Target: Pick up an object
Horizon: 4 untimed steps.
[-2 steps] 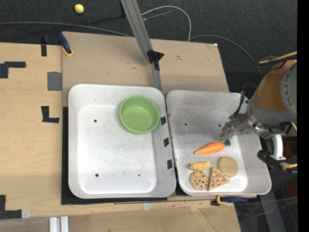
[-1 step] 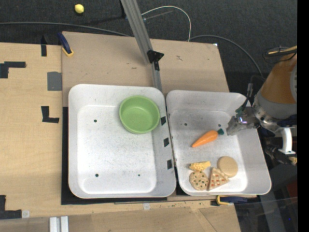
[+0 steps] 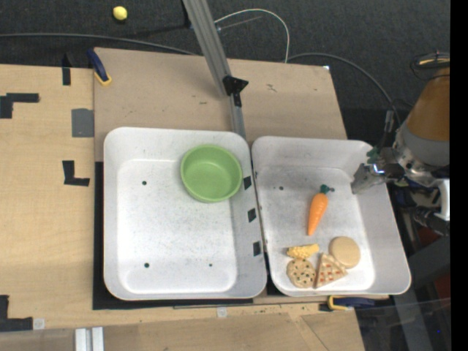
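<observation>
Two white bins [image 3: 175, 287] with tiny dark specks. The bowl [image 3: 211, 172] is light green. The carrot [image 3: 317, 212] is orange with a green top. The cookie [image 3: 300, 272] is tan with dark dots — the ball [image 3: 120, 12] is yellow.

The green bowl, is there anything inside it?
Nothing shows inside the green bowl in the left bin; its bare green bottom is visible. The bin floor beneath it is covered.

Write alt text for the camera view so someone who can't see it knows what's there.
Two shallow white bins sit side by side: the left bin holds a round green plastic bowl, the right bin an orange toy carrot and a cluster of small toy foods. The grey arm's tool hovers at the right bin's right rim.
</observation>
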Motion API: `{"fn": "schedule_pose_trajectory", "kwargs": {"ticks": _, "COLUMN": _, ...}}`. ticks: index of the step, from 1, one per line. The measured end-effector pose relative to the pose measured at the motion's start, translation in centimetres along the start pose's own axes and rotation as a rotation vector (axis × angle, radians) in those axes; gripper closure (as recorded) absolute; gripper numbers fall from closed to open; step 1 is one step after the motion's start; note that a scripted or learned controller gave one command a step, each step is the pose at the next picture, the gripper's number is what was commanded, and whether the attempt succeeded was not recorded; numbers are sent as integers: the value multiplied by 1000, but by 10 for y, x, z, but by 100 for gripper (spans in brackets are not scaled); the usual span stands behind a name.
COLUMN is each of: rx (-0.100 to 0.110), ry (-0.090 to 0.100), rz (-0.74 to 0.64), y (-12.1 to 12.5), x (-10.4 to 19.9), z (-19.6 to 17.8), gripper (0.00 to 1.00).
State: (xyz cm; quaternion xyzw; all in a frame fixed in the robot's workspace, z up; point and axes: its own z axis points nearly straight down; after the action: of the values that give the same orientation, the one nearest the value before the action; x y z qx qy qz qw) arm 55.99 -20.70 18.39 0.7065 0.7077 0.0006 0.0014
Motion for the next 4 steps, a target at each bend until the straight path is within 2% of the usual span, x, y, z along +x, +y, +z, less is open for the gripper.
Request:
{"fn": "schedule_pose_trajectory", "kwargs": {"ticks": 1, "rx": 0, "ry": 0, "rz": 0, "y": 1, "x": 0, "z": -39, "gripper": 100}}
{"fn": "schedule_pose_trajectory", "kwargs": {"ticks": 2, "rx": 4, "ry": 2, "rz": -5, "y": 12, "x": 52, "z": -29, "gripper": 100}}
{"fn": "schedule_pose_trajectory", "kwargs": {"ticks": 3, "rx": 3, "ry": 2, "rz": -5, "y": 20, "x": 96, "z": -35, "gripper": 100}}
{"fn": "schedule_pose_trajectory", "kwargs": {"ticks": 4, "rx": 4, "ry": 3, "rz": -5, "y": 22, "x": 152, "z": -27, "gripper": 100}}
